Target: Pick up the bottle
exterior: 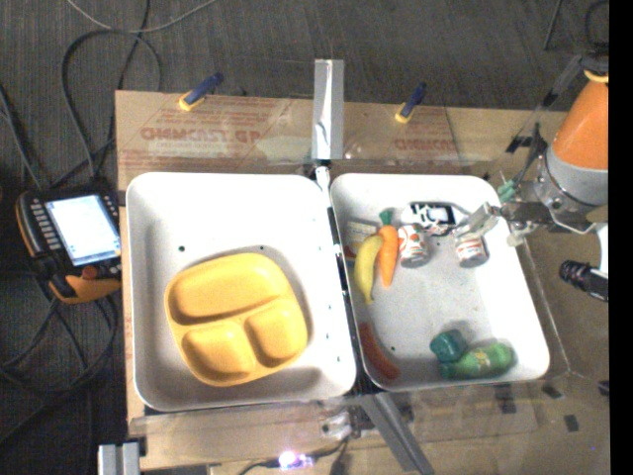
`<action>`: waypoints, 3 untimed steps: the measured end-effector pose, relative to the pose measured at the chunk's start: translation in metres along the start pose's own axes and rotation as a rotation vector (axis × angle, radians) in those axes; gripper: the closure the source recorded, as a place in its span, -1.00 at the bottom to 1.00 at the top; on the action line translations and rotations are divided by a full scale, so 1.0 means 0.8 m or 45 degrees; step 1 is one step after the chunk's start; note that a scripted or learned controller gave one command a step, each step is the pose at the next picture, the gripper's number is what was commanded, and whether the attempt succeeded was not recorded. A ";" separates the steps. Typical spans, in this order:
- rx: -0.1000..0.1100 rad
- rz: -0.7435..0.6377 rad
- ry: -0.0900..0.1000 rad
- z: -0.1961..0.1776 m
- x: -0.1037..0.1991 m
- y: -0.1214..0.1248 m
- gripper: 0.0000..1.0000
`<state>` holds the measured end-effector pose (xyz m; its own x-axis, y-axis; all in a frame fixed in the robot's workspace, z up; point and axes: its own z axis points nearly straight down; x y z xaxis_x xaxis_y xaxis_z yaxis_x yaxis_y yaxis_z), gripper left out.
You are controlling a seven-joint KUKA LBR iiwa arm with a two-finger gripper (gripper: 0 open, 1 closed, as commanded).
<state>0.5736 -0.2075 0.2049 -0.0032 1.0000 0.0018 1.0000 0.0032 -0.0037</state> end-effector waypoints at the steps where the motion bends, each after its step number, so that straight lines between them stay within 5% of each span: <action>1: 0.002 0.367 0.001 0.073 0.008 -0.068 -1.00; 2: -0.016 0.075 0.005 0.143 0.003 -0.105 -1.00; 3: -0.025 0.168 -0.009 0.143 0.012 -0.105 -1.00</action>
